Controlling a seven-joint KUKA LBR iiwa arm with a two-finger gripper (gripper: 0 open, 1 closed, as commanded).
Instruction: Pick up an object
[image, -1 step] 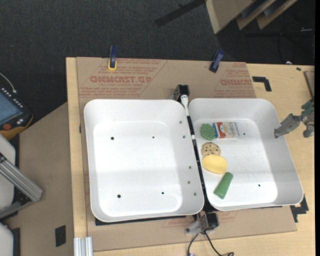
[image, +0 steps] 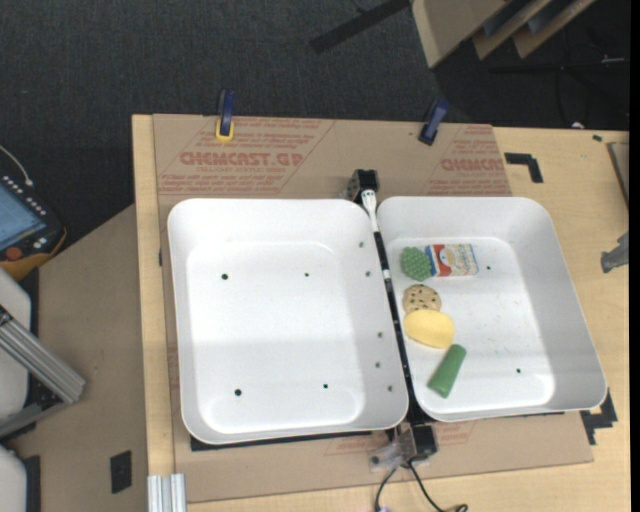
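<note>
The green stick (image: 447, 369) lies low in the right bin (image: 560, 300), near its left wall, long axis running lower left to upper right; your gripper (image: 616, 255) sits at the right edge, finger state untellable.

A: Right bin (image: 540, 250), contents?
B: Five items along its left side. Round green piece (image: 415, 263) touching a small carton (image: 452, 260); below them a cookie (image: 421, 298), then a yellow lemon-shaped object (image: 429, 328), then a green cylinder (image: 447, 369), tilted.
A: Left bin (image: 200, 300)?
B: White floor, few dark dots. Both sit on brown board (image: 260, 150), clamps at upper edge
</note>
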